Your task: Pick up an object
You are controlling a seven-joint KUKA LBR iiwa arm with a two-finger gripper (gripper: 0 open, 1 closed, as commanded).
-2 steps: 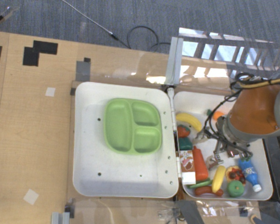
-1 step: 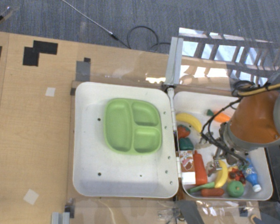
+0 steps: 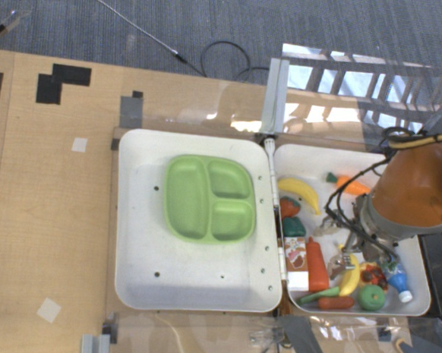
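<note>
The right bin (image 3: pixel 423 302) holds several toy foods. A yellow banana (image 3: pixel 300 192) lies at its upper left, with an orange carrot (image 3: pixel 348 182) behind it. A red bottle (image 3: pixel 318 267) and a small printed carton (image 3: pixel 296 254) lie along the left wall. A small yellow banana (image 3: pixel 350 279), a green apple (image 3: pixel 372 298), a red chili (image 3: pixel 337 303) and a blue-capped bottle (image 3: pixel 398 283) crowd the near right corner. My gripper (image 3: pixel 350 254) hangs low over that cluster, just above the small banana, under the orange wrist band (image 3: pixel 410 187).
The left bin (image 3: pixel 137 279) holds a green divided plate (image 3: pixel 210 199). A metal divider (image 3: pixel 275 214) runs between the bins. Cables (image 3: pixel 341 204) dangle from the wrist over the right bin's middle.
</note>
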